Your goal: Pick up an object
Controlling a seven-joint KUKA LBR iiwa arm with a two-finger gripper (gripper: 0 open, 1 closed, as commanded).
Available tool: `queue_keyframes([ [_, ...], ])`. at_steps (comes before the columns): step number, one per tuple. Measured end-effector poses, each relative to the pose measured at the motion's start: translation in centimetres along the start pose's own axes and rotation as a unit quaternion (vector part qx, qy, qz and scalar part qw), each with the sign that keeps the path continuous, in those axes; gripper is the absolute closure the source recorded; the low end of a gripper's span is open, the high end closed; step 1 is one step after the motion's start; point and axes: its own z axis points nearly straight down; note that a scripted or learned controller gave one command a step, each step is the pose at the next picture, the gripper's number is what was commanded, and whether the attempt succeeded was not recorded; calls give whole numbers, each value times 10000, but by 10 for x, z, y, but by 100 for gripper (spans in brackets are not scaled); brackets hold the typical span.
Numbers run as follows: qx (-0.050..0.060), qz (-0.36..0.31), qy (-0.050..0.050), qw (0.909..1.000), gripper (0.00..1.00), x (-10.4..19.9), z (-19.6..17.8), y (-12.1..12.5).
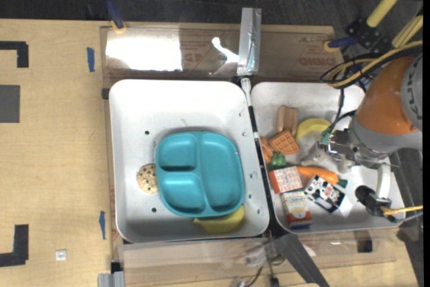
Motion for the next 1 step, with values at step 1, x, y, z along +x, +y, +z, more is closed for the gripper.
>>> queue_keyframes([
  [1, -11, -1292, -6, 9916, 0, -7, -1, -50],
])
